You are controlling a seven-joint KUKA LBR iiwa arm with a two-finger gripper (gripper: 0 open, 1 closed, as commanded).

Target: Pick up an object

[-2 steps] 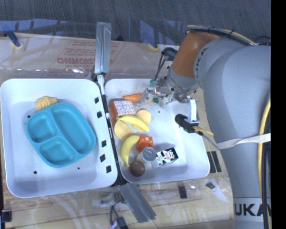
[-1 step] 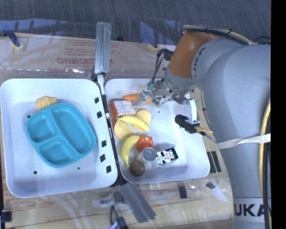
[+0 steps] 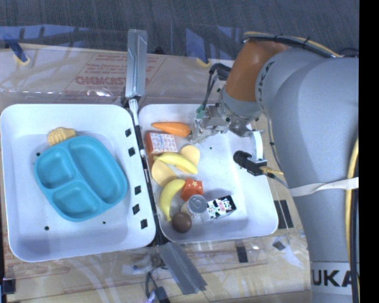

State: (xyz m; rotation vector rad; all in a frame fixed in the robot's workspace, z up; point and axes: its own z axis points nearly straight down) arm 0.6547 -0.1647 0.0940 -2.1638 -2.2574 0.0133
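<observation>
- Could go wrong: the grey arm's two-finger gripper (image 3: 201,126) hangs just beside the long orange plastic carrot (image 3: 171,129), at its right end, and could slide off the smooth, pointy tip.
- Could also push the carrot left into the wall of the right-hand white bin (image 3: 252,207) and miss it.
- Could bump the small orange box with white print (image 3: 162,144) just below the carrot, or the pale yellow round piece (image 3: 190,153) below and right of it.
- Could grab two toys at once, since so many sit packed close under the carrot: two yellow plastic bananas (image 3: 174,163), a red block (image 3: 192,187), a brown ball (image 3: 181,222).
- Hard to tell if the gripper is spread or pressed together; too small and dark to see.
- Nothing seen pinched yet.
- Carrot: long, thin, bright orange, shiny, lying flat on its side.
- Carrot's place: top left of the right-hand bin, near the wall between the bins.
- Far left of the carrot, in the other bin: a blue plastic plate with three parts (image 3: 80,177).
</observation>
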